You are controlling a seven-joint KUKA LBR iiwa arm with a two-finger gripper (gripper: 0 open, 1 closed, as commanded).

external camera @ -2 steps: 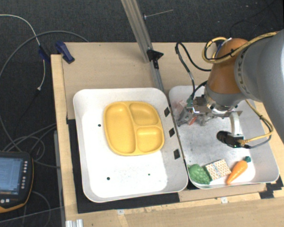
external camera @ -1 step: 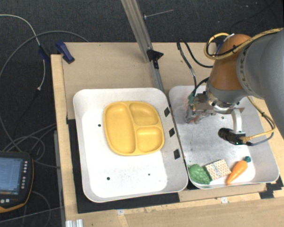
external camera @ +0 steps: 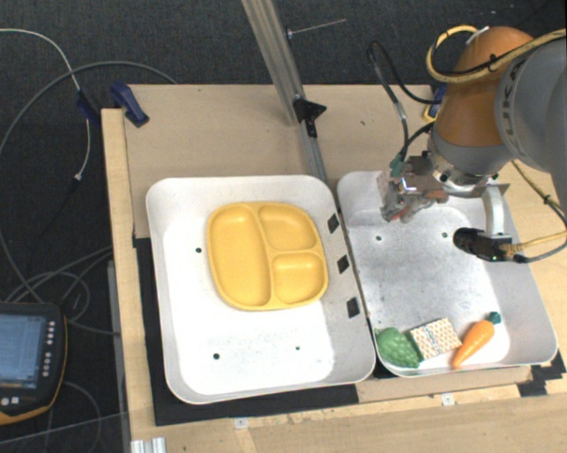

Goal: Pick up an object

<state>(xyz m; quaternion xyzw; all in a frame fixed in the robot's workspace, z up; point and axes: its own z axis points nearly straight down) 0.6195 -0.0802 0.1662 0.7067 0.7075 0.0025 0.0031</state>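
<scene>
Two shallow white plastic bins sit side by side on the wooden bench, the left bin [external camera: 178, 272] bearing a glossy yellow plastic tray [external camera: 266, 253] with three rounded compartments, lying flat near its middle. Along the near edge of the right bin [external camera: 408, 281], whose floor looks scuffed and grey, three small toys lie in a row: a bumpy green plastic vegetable [external camera: 398, 346], just beside it a pale rectangular block with a checked pattern [external camera: 432, 337], and then an orange toy carrot with a green top [external camera: 474, 341], tilted up toward the right. At the far end of the same bin the small metallic two-finger gripper [external camera: 400, 203] hangs low over the bare floor, well apart from the toys; whether its tips are apart or together I cannot tell, and nothing is seen between them. Above it the arm's orange band and smooth grey wrist [external camera: 503, 89] come in from the right, bent downward, with black and yellow cables looping around.
</scene>
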